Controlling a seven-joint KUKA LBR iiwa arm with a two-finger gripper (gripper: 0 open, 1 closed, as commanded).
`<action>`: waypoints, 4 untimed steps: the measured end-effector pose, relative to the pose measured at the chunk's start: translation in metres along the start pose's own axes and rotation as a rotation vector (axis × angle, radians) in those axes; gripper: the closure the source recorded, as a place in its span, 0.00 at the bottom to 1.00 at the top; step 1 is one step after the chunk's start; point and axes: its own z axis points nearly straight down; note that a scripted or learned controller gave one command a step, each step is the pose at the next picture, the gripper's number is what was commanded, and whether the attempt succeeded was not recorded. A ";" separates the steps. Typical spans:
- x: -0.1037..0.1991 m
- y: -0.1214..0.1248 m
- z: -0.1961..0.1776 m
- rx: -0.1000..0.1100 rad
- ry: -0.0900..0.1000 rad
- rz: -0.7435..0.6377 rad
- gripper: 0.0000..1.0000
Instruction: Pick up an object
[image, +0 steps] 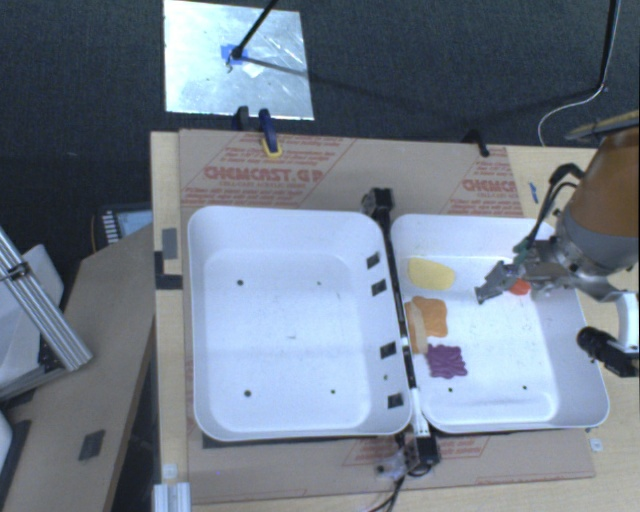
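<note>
Left bin: I see the shallow white plastic bin on the counter.
Right bin: the second white bin touches it.
Objects: a flat yellow oval piece, an orange soft lump and a purple knobbly cluster lie near its left wall.
Hand: the grey two-finger hand hangs right of the yellow piece; a small red thing shows beside it; I cannot tell its grip.

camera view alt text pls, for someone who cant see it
A grey robot arm reaches from the right over the right-hand white bin, its hand by a small red object. A yellow piece, an orange piece and a purple piece lie near that bin's left wall.
</note>
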 end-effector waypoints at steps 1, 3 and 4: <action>0.000 0.001 -0.011 -0.003 0.000 -0.002 1.00; 0.124 -0.037 -0.211 -0.020 0.003 -0.007 1.00; 0.205 -0.055 -0.155 0.003 0.002 -0.010 1.00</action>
